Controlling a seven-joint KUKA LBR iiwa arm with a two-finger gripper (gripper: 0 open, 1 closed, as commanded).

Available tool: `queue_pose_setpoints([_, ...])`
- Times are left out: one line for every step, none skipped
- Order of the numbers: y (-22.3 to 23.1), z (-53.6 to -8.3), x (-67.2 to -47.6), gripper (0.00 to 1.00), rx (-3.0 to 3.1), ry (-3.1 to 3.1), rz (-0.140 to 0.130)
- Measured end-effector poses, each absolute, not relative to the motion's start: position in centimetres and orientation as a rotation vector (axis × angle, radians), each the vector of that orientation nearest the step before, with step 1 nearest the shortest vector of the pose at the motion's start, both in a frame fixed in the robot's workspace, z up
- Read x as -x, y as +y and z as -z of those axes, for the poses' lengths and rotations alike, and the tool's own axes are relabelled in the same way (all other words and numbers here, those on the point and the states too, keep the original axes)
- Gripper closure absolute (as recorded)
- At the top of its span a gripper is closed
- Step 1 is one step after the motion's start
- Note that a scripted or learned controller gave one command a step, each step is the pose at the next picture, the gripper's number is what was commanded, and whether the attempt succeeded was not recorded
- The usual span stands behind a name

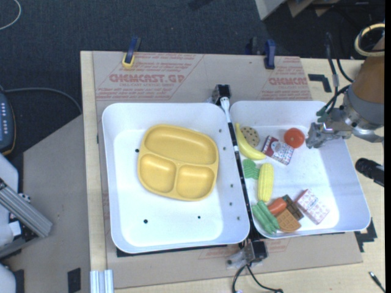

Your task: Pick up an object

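Dark carpet surrounds a worktop (183,72) covered with printed cardboard, clamped at the far edge so the sheet stays put under the two white bins. The left bin (122,218) holds one big thing, a yellow divided plate (177,162) lying flat near its middle, well apart from everything else. The right bin (345,188) carries the small things, crowded along its left side, probably where they slid or were dropped: a banana (247,146) beside the dividing wall, a corn cob (266,182) just nearer, a green pod (264,217) at the near left corner, a patterned packet (313,205) near the front, a red-and-white packet (278,150) and, just right of it, a red tomato (294,137). The arm reaches in from the right, and the gripper (317,136) sits low over the far right part of this bin, just beside the tomato, likely its target. Nothing shows between the fingers; whether they are parted or closed I cannot tell.
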State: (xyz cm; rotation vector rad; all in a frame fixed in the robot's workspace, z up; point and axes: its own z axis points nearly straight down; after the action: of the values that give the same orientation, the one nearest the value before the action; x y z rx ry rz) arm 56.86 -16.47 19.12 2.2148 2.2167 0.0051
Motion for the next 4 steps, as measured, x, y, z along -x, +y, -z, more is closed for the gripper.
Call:
queue_pose_setpoints([-16.5, -22.8, -57.0, 1.0, -2.216, 2.217, -0.005])
queue_pose_setpoints([-11.5, -23.7, -58.6, 1.0, -2.212, 2.226, -0.006])
queue_pose_setpoints([-7.9, -23.3, -59.9, 1.0, -2.215, 2.225, -0.004])
queue_pose_setpoints([-7.7, -23.5, -60.0, 1.0, -2.218, 2.221, -0.002])
